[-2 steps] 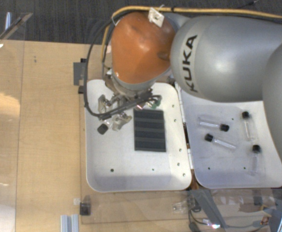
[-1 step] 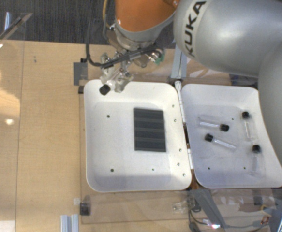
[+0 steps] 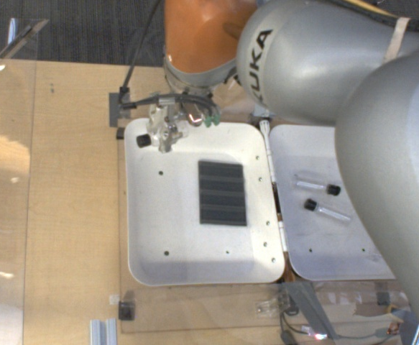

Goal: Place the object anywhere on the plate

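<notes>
A dark ribbed rectangular plate lies flat in the middle of the left white bin. Two clear tubes with black caps lie in the right bin: one with its cap to the right, the other just below it with its cap to the left. My gripper hangs over the far left corner of the left bin, up and left of the plate and well away from both tubes. The view is too small to tell whether anything is in it.
The big grey arm covers the upper right of the view and part of the right bin. A raised rim between the two bins runs down the middle. The wooden bench stretches out to the left.
</notes>
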